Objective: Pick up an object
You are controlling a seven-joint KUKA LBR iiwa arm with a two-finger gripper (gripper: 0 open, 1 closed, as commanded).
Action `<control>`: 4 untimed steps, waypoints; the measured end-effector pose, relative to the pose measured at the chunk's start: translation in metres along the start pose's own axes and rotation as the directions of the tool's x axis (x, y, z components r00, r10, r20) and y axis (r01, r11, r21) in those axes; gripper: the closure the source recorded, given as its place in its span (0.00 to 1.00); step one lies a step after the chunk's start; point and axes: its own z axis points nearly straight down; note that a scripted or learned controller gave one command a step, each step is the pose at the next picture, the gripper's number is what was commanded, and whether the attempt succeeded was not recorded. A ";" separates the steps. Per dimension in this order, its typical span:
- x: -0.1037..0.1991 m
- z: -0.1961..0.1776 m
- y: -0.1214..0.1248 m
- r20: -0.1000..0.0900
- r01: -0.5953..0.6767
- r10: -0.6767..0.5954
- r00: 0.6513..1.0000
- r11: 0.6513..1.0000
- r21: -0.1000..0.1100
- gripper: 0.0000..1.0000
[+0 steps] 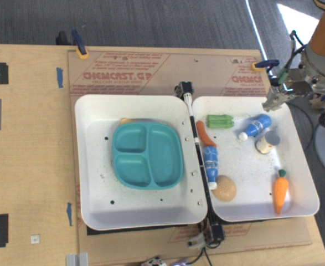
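Note:
The right bin [245, 168] holds several small items. A green ridged piece [220, 121] lies at the back, with a blue bottle [256, 126] and a small round shell-like piece [266, 144] to its right. An orange carrot [280, 190] lies near the front right. A tan round lump [225, 188], a second blue bottle [210, 163] and a red-orange stick [205, 133] lie along the bin's left wall. My gripper [274, 97] hangs over the bin's far right corner, above and right of the first blue bottle. Nothing is seen in it.
The left bin [90, 148] carries a teal divided plate [148, 154]. A black clamp [183, 88] sits where the two bins meet at the back. Cardboard sheet [151, 73] lies under both bins. A white cable [253, 21] runs across the floor behind.

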 end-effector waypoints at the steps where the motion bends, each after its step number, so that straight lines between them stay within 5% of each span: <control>1: 0.000 0.001 0.000 -0.001 0.001 -0.001 1.000 1.000 0.001 0.00; 2: -0.041 0.062 0.011 -0.002 0.102 -0.102 0.995 0.995 0.003 0.00; 3: -0.071 0.181 0.031 -0.003 0.073 -0.073 0.997 0.997 0.001 0.00; 4: -0.071 0.171 0.032 -0.001 0.073 -0.073 0.997 0.997 -0.001 1.00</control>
